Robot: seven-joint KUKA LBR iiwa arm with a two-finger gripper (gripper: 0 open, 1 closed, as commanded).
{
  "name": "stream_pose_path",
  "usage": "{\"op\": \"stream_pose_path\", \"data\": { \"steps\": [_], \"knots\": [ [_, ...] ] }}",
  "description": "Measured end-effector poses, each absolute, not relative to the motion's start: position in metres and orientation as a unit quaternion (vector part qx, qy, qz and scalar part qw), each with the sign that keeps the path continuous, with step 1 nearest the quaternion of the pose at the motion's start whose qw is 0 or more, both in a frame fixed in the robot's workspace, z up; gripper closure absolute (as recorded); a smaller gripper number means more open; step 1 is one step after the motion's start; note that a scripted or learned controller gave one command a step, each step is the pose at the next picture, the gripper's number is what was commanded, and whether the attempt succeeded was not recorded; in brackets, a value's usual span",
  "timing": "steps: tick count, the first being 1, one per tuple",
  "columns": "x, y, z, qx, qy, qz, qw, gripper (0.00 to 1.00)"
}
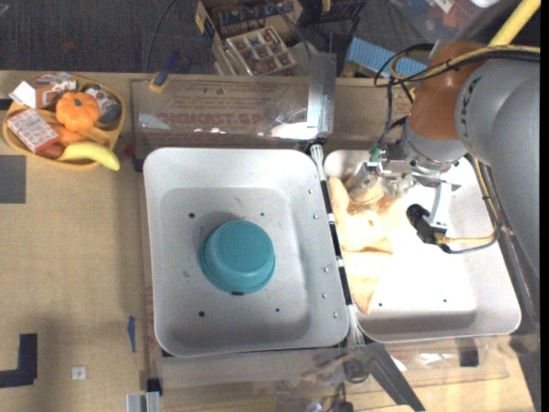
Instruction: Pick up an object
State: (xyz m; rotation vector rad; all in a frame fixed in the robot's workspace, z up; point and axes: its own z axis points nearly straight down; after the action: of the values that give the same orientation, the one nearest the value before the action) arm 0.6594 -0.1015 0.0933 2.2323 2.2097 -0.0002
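The hand [383, 178], grip state unclear, hangs over tan objects [364, 230] in the right bin [480, 316].

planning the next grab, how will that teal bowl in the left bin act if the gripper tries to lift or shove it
The teal bowl sits upside down on its wide rim, so it will likely slide rather than tip or roll. Its smooth, rounded dome offers little edge, so fingers may slip off. It looks like stiff plastic, probably light for its size.
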Motion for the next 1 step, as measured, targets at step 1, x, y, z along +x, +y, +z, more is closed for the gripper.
{"op": "stream_pose_path", "data": {
  "steps": [1],
  "knots": [
    [0.6593,-0.103,0.1022,0.712,0.703,-0.0002,0.0,1.0]
  ]
}}
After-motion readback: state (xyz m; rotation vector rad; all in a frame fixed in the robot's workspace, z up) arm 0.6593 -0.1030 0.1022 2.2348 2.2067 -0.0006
